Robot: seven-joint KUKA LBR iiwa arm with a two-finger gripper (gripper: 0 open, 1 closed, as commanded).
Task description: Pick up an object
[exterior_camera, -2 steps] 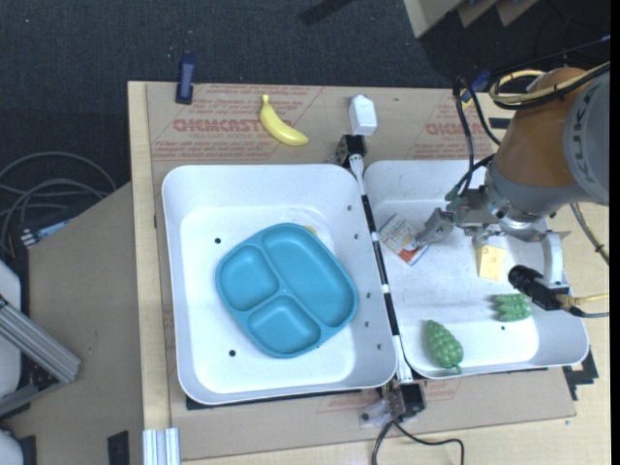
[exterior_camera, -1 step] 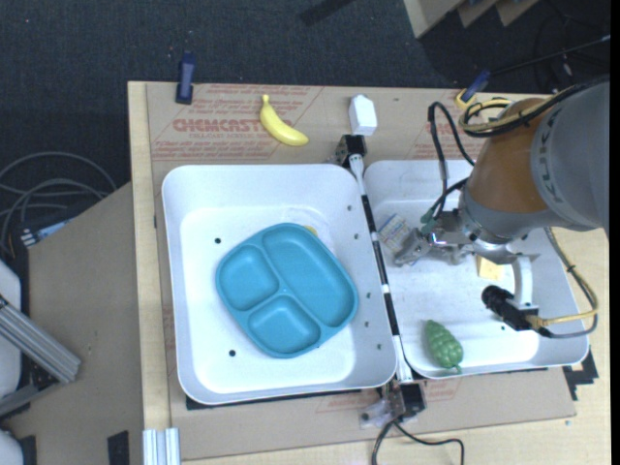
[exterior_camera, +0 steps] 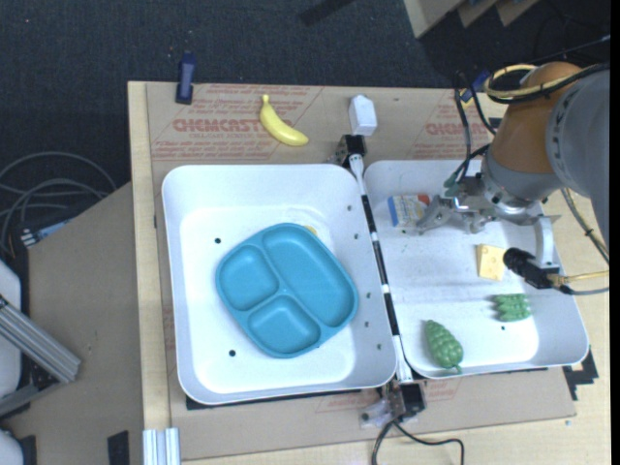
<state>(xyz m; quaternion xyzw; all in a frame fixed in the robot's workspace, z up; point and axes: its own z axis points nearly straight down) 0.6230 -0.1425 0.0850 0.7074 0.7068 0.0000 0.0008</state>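
My gripper [exterior_camera: 453, 217] hangs low over the back of the right bin [exterior_camera: 557, 342], under the grey arm with its orange band [exterior_camera: 528, 134]. Just left of the gripper lies a small red, white and blue packet [exterior_camera: 405, 207]; whether they touch I cannot tell. A yellow block [exterior_camera: 490, 262] sits a little right of and nearer than the gripper. A light green lumpy toy [exterior_camera: 511, 307] lies near the bin's right wall. A darker green knobbly piece [exterior_camera: 442, 344] rests at the bin's front. Nothing shows held in the gripper.
The left bin [exterior_camera: 184, 221] holds a blue divided plate [exterior_camera: 284, 289]. A yellow banana [exterior_camera: 281, 124] and a small white block [exterior_camera: 362, 114] lie on the board behind the bins. Cables [exterior_camera: 572, 279] run along the arm's right side.
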